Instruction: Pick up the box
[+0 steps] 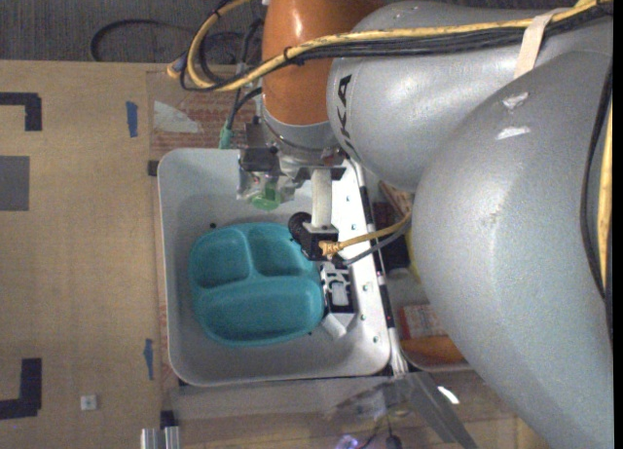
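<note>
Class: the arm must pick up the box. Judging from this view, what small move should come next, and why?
Probably lift and draw back. The gripper hangs over the white bin beside the teal divided tray, while the arm covers the boxes further right.

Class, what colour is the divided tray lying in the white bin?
Teal, a blue-green: the divided tray shows best in the camera view, lying in the white bin.

A bin (180, 272) sits on the bench (78, 272); inside it lies a divided tray (253, 281), toward the lower part of the view; the gripper (261, 184) hangs above the bin's upper end, just beyond the tray's edge; the arm (467, 165) enters from the right (covering the second bin's side).
</note>
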Robot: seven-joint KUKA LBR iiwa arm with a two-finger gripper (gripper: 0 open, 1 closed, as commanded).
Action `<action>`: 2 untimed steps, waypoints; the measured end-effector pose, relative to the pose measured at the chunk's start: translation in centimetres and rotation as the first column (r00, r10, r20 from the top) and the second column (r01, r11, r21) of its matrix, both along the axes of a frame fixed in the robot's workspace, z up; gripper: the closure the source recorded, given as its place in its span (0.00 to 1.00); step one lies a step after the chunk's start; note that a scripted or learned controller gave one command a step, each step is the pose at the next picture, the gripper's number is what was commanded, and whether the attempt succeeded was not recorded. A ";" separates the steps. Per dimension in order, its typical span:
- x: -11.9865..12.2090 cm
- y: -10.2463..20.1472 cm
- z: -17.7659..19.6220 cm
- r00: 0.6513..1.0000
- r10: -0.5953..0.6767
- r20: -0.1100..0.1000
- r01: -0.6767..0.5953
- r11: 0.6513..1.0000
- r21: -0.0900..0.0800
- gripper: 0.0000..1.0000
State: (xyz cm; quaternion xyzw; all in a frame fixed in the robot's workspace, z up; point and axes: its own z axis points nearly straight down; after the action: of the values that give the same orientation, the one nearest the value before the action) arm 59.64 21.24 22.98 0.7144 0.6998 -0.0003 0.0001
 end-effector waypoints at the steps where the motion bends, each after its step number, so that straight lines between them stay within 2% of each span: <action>1: -4.0 1.3 1.9 0.998 -0.066 -0.003 0.066 0.998 -0.001 1.00; 2: -10.7 1.3 1.3 0.894 -0.448 -0.004 0.448 0.894 -0.003 1.00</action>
State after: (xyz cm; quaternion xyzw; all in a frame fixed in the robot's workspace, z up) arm 48.96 22.58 24.26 0.8561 0.5168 -0.0026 -0.0009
